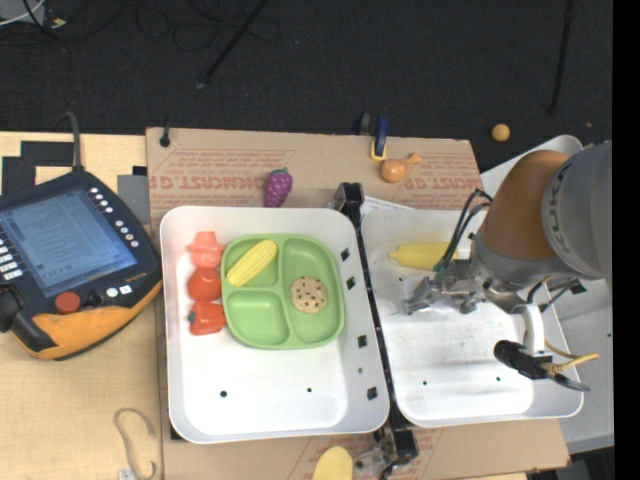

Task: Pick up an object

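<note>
My gripper (440, 298) is low over the right bin (470, 393), in its upper half, with the grey arm and orange band coming in from the right. A yellow banana-like toy (418, 256) lies just above and left of the gripper, close to it but apart from it. The left bin (260, 398) holds a green divided plate (262, 326) with a yellow corn cob (250, 261) and a cookie (308, 294) in its compartments. Red and orange toys (204, 286) sit beside the plate on its left.
A purple grape bunch (278, 185) and an orange pear-shaped toy (397, 168) lie on the cardboard behind the bins. An orange ball (500, 132) rests farther back. A yellow toy (333, 463) is at the front edge. A teach pendant (70, 258) lies to the left.
</note>
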Robot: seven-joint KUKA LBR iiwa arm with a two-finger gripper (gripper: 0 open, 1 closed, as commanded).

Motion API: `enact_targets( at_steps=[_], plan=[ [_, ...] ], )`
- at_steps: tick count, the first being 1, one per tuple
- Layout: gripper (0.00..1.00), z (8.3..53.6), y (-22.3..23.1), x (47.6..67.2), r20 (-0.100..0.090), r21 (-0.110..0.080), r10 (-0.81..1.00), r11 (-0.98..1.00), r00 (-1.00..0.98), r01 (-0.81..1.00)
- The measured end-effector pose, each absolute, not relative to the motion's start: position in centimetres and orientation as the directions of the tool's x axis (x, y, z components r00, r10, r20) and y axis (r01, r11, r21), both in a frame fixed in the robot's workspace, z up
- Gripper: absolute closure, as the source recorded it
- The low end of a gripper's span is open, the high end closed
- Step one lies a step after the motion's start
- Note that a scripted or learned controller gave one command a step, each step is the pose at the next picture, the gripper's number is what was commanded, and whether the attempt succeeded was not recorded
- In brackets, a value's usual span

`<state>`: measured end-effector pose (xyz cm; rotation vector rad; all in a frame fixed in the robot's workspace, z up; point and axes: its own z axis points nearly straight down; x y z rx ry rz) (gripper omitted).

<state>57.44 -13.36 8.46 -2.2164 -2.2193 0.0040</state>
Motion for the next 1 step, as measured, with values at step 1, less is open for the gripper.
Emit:
enact_targets(
  at_steps=[1],
  plan=[
    [1.00,9.74,-13.56,57.47,0.002,-0.003,1.000,-0.004,0.004,1.000]
  ],
)
